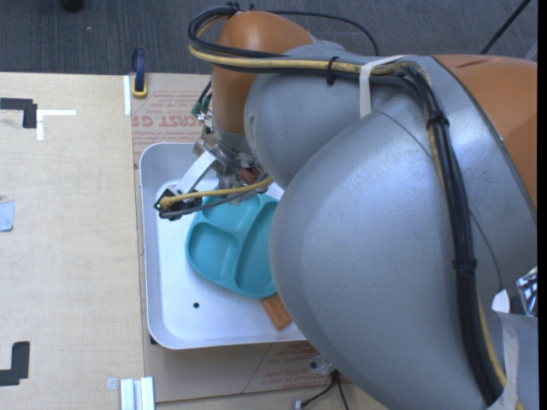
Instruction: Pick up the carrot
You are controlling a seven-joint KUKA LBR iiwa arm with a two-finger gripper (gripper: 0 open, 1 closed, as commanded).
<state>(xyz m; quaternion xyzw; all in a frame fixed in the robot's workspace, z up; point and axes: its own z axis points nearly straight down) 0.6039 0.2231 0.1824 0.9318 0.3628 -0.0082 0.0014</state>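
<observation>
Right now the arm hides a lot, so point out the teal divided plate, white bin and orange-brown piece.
teal divided plate (219, 254), camera view, a compartment's floor.
white bin (171, 314), camera view, bare floor, front left.
orange-brown piece (275, 313), camera view, its exposed end.

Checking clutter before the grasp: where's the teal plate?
Camera view: the teal plate lies in the white bin, right of its middle, its right edge hidden under the arm; an orange piece pokes out just below it.

The white bin (184, 314) is smooth, faintly glossy plastic. Inside it, the teal tray (231, 254) looks like smooth plastic too. Beneath the bin lies matt brown cardboard (171, 118). Over it, the arm's grey shell (376, 254) shines.
</observation>
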